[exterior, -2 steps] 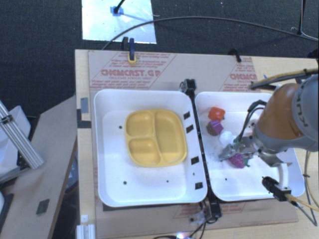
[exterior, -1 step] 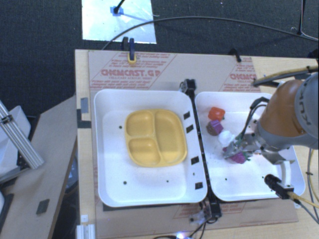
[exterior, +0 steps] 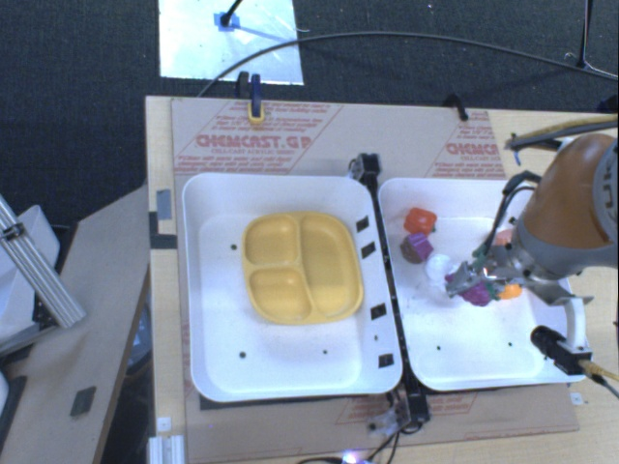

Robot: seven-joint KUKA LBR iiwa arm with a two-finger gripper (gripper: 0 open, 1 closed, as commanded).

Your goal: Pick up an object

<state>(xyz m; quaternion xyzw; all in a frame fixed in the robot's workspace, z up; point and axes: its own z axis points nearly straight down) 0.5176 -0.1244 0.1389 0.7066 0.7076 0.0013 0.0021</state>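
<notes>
In the right bin (exterior: pixel 484 370), my gripper (exterior: pixel 462 281) is low over the middle. A magenta-purple object (exterior: pixel 478 296) lies right against the gripper's tip, and a small orange piece (exterior: pixel 511 292) peeks out beside it. To the left of the gripper lie a pale whitish object (exterior: pixel 437 265), a dark purple object (exterior: pixel 416 248) and an orange-red object (exterior: pixel 419 220). The arm covers the bin's right part.
The left bin (exterior: pixel 218 356) holds a yellow divided plate (exterior: pixel 300 266). A black divider with clips (exterior: pixel 379 278) runs between the two bins. The front half of the right bin shows bare white floor.
</notes>
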